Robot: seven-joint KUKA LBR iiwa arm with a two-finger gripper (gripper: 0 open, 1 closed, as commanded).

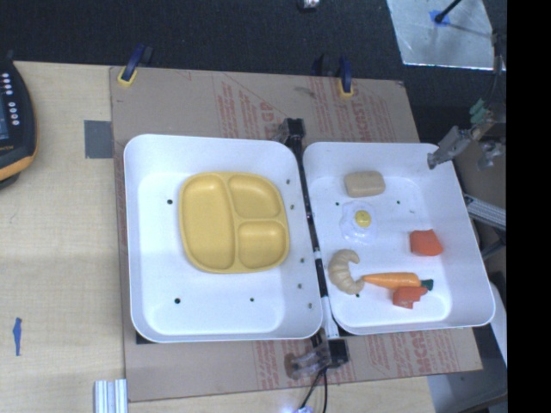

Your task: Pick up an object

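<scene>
On brown cardboard (pixel 258 101), two white bins (pixel 146 231), tan bench (pixel 60 256)

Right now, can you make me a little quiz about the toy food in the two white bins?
1. True or false: the yellow tray lies in the left bin.
2. Which touches the croissant? A) carrot B) bread C) fried egg
3. Fill in: the carrot lies in the ___ bin.

Key: 1 true. 2 A, their ends seem to meet. 3 right.
</scene>
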